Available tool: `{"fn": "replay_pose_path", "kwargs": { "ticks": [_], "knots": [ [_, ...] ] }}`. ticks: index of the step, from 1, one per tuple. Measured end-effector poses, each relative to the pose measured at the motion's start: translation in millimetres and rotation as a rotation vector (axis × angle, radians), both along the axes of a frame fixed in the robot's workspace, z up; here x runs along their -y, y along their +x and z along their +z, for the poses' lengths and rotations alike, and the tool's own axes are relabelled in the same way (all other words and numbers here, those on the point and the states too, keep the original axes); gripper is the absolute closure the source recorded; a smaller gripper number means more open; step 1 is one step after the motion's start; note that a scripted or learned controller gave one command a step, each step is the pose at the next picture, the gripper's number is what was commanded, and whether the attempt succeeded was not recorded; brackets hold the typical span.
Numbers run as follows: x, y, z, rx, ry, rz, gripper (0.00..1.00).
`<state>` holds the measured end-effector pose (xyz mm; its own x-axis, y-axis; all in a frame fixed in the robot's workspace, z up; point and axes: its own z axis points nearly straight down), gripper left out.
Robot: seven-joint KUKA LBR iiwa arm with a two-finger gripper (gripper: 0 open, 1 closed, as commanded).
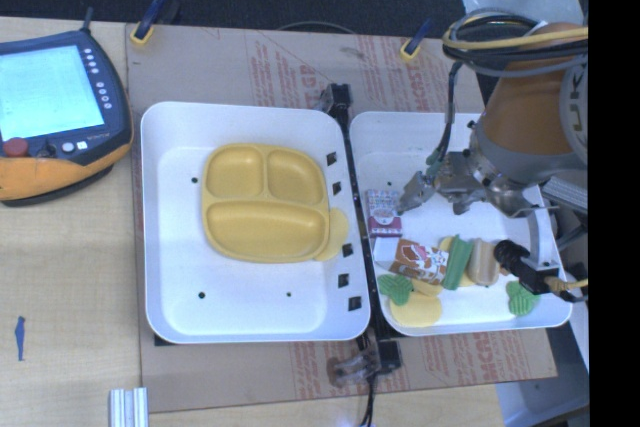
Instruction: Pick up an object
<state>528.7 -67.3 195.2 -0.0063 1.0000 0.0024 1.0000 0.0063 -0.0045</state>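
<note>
Nearest along the front of the right bin (560, 320) lies a loose heap of small toy foods, and any of them would serve as the thing to pick up: a pale yellow disc (415, 309) with a green leafy piece (396, 288) at its left edge, a printed red-and-white packet (419, 260) just behind, a green stick (458, 260) leaning against a tan block (484, 261), and another green piece (521, 298) at the right end. They all look light, and probably hard plastic or thin card, so they should lift easily but may skid on the smooth white floor of the bin. The green stick seems the best hold, taken across its narrow middle; the flat disc and packet offer little for fingers to close on. A small pink-and-white packet (382, 211) lies a little farther back by the left wall. Above that, the claw (438, 187) hovers released, its dark fingers spread with nothing between them, behind and apart from the heap. In the left bin (165, 215) sits a yellow divided tray (266, 202), broad, stiff and awkward to pinch. Far left on the counter (60, 315) rests a control tablet (55, 110).
</note>
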Motion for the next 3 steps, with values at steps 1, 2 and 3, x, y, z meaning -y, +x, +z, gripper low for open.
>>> {"fn": "replay_pose_path", "kwargs": {
  "ticks": [1, 2, 3],
  "knots": [
    [87, -19, -105, 0.002, -0.002, -0.003, 0.00],
    [147, 67, -102, 0.011, -0.007, 0.000, 0.00],
    [118, 130, -102, 0.008, -0.004, 0.000, 0.00]
  ]
}}
